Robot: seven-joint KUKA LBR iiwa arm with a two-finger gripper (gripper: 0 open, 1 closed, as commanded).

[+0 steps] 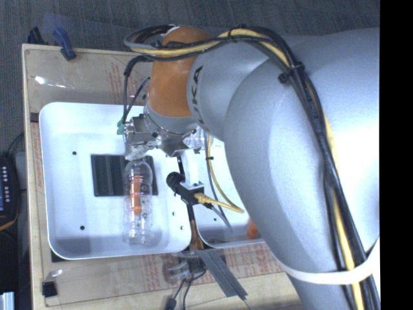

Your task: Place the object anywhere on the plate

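Observation:
A clear plastic bottle [138, 205] with an orange insert lies in the left bin [64, 141]. Its upper end overlaps the right edge of a flat black plate [108, 175], and its lower end rests on the white bin floor. My gripper [138, 152] hangs directly over the bottle's top end, which meets the gripper's underside. The wrist above hides how the gripper meets the bottle.
The grey arm and its orange band [173, 86] cover most of the right bin [222, 241], where a bit of an orange thing [252, 228] peeks out by the arm. A blue clamp [63, 42] sits at the bench's far left corner.

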